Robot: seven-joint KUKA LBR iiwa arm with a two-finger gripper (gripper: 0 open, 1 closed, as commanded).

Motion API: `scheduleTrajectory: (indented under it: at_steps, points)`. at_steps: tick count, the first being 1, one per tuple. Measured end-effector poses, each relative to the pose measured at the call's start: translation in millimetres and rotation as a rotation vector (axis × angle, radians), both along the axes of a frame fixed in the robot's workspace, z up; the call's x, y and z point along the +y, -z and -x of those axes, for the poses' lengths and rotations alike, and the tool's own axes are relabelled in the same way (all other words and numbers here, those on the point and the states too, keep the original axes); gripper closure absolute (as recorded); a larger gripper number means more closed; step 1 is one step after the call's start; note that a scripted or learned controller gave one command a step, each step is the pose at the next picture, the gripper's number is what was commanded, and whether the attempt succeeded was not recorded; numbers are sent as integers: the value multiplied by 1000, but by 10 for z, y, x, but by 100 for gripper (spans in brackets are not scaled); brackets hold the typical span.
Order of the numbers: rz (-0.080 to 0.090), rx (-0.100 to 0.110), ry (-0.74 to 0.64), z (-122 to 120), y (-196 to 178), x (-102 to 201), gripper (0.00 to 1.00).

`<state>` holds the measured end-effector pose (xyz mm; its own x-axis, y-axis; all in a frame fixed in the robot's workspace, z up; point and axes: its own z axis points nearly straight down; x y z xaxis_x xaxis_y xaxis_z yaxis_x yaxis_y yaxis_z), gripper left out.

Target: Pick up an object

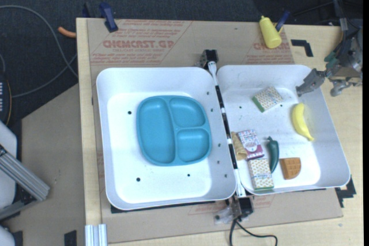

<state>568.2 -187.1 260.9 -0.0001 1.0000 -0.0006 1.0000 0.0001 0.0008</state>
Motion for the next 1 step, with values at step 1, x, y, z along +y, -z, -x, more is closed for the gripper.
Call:
scheduleTrajectory:
  at_steps: [1]
  points:
    - [-2,-5,-3,-558,1729,-279,0]
